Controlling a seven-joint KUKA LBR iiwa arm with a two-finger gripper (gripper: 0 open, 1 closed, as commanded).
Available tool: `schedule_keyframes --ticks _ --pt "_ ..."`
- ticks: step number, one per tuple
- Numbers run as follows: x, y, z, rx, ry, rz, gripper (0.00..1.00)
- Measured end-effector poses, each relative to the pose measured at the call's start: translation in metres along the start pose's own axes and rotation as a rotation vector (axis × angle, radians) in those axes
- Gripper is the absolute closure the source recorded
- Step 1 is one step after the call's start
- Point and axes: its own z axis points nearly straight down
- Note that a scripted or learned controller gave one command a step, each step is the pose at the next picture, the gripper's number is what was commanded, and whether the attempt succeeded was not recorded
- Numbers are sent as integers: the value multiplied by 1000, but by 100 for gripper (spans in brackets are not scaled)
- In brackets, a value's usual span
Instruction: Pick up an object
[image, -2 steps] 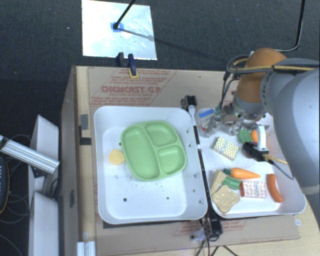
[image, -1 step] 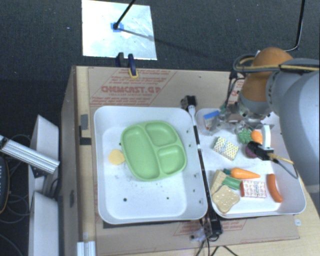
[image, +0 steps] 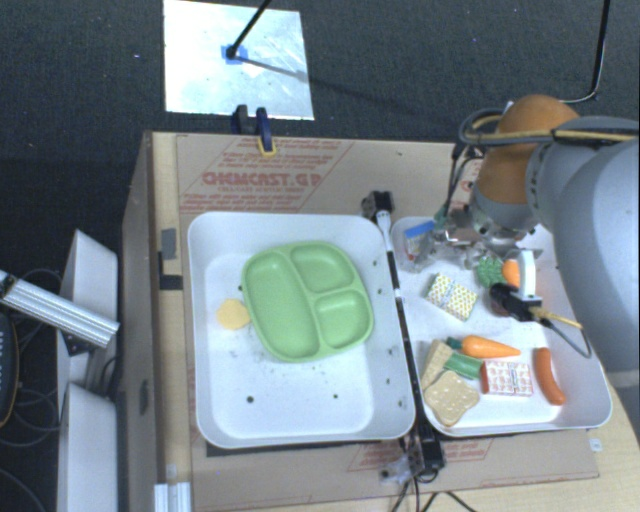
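Note:
My gripper (image: 462, 240) hangs low over the back of the right bin (image: 590, 400). Just to its left lies a pale piece with a blue end (image: 417, 236). Right below it sit a green toy (image: 488, 270) and a small orange piece (image: 511, 272). A yellow patterned block (image: 452, 296) lies in front of the gripper, apart from it. Nearer the front are a carrot (image: 487, 347), a red-and-white box (image: 507, 377), a sausage (image: 549, 377) and slices of bread (image: 449, 397). Nothing shows as held.
The left bin (image: 210, 400) holds a green divided plate (image: 306, 300) and a small yellow disc (image: 233, 315) beside it. A dark rail (image: 398, 300) separates the bins. The grey arm (image: 590, 200) covers the right bin's back right corner.

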Motion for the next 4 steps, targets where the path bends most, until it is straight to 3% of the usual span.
schedule_keyframes --ticks 2,3,4 --pt "14 0 1 -1 3 -2 0" --pt "14 2 -11 -6 3 -4 100" --pt "14 2 -11 -7 3 -4 0"
